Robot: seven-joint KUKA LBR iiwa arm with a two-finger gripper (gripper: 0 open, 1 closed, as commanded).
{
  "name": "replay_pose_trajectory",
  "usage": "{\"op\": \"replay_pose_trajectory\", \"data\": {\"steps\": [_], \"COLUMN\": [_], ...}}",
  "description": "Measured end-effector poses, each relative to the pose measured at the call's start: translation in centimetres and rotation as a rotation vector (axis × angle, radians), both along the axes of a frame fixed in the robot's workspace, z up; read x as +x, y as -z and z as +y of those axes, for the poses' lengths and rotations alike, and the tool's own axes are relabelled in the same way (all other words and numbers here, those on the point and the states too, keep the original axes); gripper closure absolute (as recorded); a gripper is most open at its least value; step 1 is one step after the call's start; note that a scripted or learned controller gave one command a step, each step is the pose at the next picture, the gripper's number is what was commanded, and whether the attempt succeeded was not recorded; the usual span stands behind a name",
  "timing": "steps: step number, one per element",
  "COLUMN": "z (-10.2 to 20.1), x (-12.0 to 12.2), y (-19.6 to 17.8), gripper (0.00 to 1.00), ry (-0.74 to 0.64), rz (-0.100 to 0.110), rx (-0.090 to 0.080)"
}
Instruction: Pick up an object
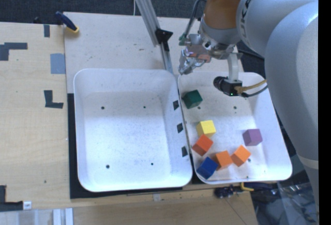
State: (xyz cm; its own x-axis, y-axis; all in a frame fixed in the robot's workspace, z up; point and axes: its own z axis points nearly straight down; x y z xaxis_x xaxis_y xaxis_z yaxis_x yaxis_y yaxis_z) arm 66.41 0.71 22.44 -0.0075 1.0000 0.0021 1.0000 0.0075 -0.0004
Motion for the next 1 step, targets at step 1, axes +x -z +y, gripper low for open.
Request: {"op": "replay_pose_trajectory", "data": {"steps": [1], "z": [6.13], "x": [-0.18], "y": [0.18], "gripper": [1.00], "ry": [0.000], "rz": [0.001], "rx": [0.000]}}
